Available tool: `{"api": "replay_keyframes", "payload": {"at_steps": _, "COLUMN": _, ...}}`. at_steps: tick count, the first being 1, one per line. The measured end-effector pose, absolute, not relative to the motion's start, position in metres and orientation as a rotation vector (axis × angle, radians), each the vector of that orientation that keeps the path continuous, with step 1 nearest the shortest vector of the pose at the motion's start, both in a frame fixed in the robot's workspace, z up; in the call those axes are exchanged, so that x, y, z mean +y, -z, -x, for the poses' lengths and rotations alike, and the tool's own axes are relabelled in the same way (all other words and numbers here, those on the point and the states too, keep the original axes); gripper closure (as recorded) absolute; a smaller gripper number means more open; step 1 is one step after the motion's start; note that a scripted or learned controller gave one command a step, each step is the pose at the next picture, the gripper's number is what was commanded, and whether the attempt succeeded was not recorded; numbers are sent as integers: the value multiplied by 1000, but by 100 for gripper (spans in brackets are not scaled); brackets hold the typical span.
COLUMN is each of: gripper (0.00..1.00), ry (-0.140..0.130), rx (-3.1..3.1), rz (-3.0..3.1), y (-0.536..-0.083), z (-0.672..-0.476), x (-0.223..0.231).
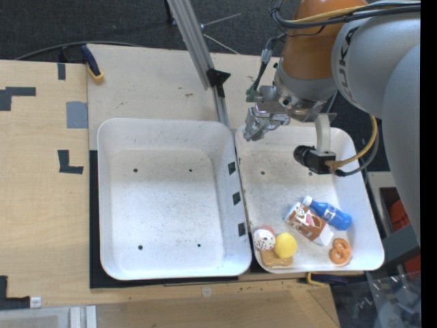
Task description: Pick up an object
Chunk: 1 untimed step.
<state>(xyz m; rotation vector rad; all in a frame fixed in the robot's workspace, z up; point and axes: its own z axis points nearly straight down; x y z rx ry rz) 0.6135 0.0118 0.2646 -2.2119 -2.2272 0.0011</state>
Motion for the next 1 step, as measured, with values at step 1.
{"api": "replay_keyframes", "payload": {"at_steps": 1, "gripper": 100, "ry": -1, "rx": -2228, "rz": 2212, "y": -263, "z": -613, "x": 65}}
